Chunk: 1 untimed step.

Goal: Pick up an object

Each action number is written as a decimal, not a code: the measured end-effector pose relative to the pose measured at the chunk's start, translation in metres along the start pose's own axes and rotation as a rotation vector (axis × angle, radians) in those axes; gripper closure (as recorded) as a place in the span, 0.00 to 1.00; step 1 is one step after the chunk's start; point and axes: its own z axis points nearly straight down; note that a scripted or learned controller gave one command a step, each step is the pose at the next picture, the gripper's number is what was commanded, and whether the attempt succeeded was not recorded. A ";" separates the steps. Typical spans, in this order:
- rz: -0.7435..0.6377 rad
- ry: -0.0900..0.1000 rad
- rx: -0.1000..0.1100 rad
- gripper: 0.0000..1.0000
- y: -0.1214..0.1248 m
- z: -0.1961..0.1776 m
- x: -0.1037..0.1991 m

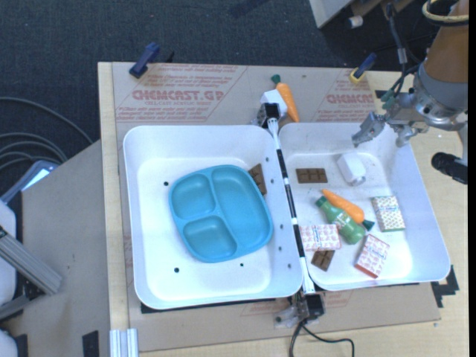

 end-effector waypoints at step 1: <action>-0.001 0.001 0.002 0.00 -0.043 0.050 0.048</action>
